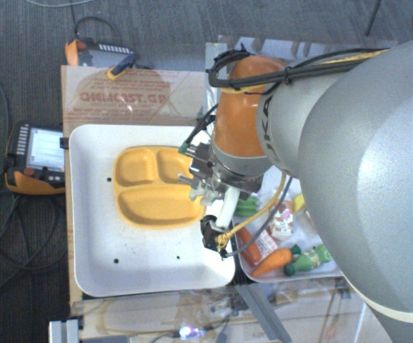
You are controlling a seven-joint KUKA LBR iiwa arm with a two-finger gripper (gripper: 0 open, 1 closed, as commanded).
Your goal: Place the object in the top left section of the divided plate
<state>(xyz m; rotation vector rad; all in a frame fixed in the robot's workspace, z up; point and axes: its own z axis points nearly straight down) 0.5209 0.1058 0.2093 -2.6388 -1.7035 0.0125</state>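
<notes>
A yellow divided plate lies in the left white bin. It has two small sections at the top and one long section below. The top left section holds nothing. My gripper hangs over the plate's right edge, under the orange wrist band. The arm covers much of the right bin. I see no object between plate and gripper.
Toy foods lie in the right bin: a carrot, a green piece, a red and white packet and a green stalk. A brown board lies behind the left bin. A handheld pendant sits at far left.
</notes>
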